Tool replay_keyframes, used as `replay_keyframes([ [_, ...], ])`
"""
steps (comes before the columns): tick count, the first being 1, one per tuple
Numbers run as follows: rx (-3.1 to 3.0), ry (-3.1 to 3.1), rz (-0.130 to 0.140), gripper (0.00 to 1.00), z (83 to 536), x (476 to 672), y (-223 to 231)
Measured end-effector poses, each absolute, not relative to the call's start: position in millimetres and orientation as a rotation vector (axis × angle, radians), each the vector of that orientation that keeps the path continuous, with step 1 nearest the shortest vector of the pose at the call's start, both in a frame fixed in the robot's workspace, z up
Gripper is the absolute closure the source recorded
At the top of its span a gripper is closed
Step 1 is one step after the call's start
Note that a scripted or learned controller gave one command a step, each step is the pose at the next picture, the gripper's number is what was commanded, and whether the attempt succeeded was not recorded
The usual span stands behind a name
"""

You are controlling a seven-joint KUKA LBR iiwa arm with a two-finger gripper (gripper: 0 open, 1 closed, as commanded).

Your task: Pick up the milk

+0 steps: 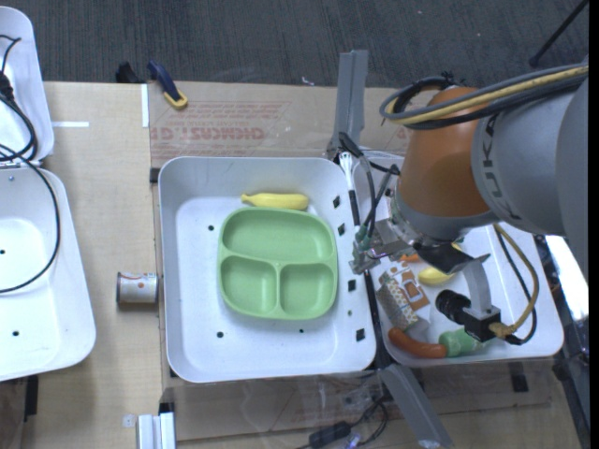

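The milk [402, 297] is a small white carton with brown and orange print. It lies flat in the right bin [547, 330], close to that bin's left wall. The arm's orange and grey wrist [440, 190] hangs over the right bin just above and to the right of the carton. The gripper [426, 255] sits beneath the wrist, mostly covered by it, right at the carton's upper end. Whether it touches the carton cannot be made out.
Beside the milk lie a yellow piece [436, 275], a red-orange sausage-like item [416, 344] and a green item [459, 342]. The left bin [187, 279] holds a green divided plate [278, 263] and a banana [275, 200]. A small can [137, 288] lies on the bench.
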State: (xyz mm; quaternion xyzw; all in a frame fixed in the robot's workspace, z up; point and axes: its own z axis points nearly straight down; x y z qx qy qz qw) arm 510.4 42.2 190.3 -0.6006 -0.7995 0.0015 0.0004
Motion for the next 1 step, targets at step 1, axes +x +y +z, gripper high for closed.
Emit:
replay_keyframes([
  [1, -1.754, -2.606, 0.005, 1.00, 243.4, 526.0, 85.3],
])
